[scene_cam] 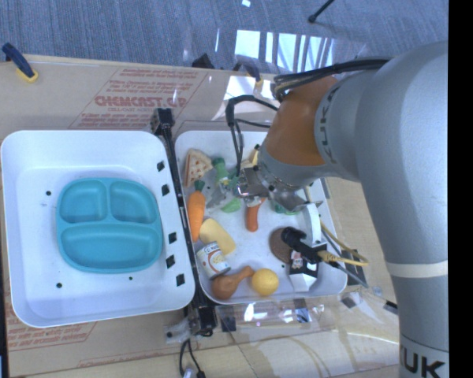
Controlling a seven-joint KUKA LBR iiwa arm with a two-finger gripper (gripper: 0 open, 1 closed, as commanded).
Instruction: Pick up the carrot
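Left bin [16, 211]: held a teal divided plate [106, 223]; it played no part in the pick.
Carrot [196, 213]: lay in the right bin [331, 286], close along that bin's left wall, long axis running roughly up and down in the camera view, green top away from the camera.
Neighbours of carrot: a sandwich wedge [197, 166] just above it and a pale yellow cheese-like piece [217, 235] touching or nearly touching its lower end; a small can [212, 258], a drumstick [230, 281] and a lemon [265, 280] lay below.
Gripper [248, 186]: sat low over the bin's middle, to the right of the carrot and apart from it, among green items and near a small orange-red sausage-like piece [253, 213]; whether it was released or clenched could not be told.
Risk, wrong item: judged likely, since the sausage-like piece lay nearer the tool than the carrot.
Risk, wall: judged that a descent on the carrot could foul the bin wall or the cheese-like piece.
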